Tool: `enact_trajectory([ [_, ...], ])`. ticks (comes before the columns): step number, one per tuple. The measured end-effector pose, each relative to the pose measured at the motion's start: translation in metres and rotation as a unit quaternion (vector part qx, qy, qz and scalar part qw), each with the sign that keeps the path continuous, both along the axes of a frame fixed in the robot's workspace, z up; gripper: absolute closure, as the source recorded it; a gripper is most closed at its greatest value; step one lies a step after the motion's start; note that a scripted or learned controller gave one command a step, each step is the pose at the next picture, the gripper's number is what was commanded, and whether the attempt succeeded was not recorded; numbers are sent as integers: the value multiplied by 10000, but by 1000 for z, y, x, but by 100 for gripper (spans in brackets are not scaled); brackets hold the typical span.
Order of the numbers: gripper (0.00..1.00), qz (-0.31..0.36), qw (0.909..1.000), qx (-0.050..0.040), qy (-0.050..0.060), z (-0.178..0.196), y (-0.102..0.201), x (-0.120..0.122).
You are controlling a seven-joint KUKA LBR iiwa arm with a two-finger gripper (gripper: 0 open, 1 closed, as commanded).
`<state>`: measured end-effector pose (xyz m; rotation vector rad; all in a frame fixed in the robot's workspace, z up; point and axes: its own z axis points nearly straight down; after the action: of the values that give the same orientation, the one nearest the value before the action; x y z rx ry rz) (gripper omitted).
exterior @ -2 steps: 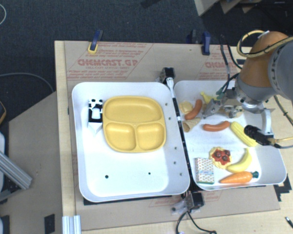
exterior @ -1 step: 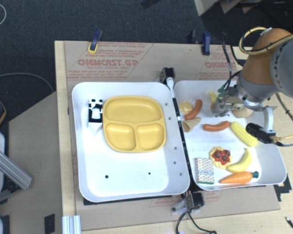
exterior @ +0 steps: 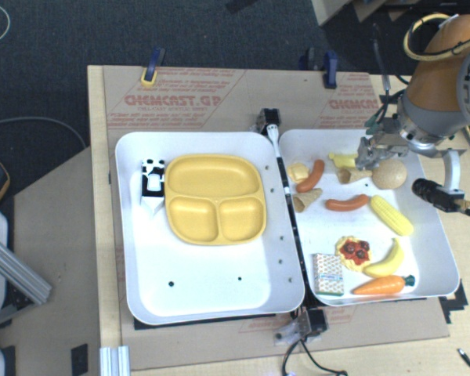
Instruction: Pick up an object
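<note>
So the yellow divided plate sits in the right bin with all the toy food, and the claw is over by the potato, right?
Not quite. The camera view shows the yellow divided plate in the left bin; the toy food lies in the right bin. The claw is indeed by the potato.

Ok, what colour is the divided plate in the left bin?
Yellow; the divided plate shows in the camera view.

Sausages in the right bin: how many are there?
2. One sausage lies slanted near the bin's left wall; the other sausage lies flat mid-bin, left of the corn. The arm may hide more.
</note>
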<state>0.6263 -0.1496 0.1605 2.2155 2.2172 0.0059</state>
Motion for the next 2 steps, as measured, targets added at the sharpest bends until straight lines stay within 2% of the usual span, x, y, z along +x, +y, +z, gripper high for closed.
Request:
enact_trajectory([
  [1, 100, -2, 10000, 0, 2, 44, -4, 2],
  [2, 100, -1, 10000, 3, 10, 66, -4, 3],
])
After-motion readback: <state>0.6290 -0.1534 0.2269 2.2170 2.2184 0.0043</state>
